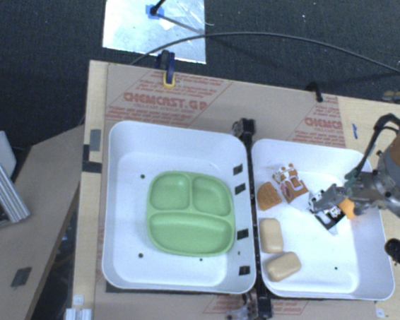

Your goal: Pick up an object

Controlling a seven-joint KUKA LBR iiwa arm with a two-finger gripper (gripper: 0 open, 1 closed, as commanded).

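Tan block (282, 265) lowest in right bin (368, 280) — tool (332, 205) above floor, opening unclear.

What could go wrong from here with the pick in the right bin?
1. The claw hangs over the right bin apart from the two tan blocks, so closing here may catch nothing.
2. The brown wafer and patterned piece lie close together; a grab there could nudge one or take both.

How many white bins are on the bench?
2. The left bin holds a green divided plate. The right bin beside it holds a few small food-like items, with the gripper over it.
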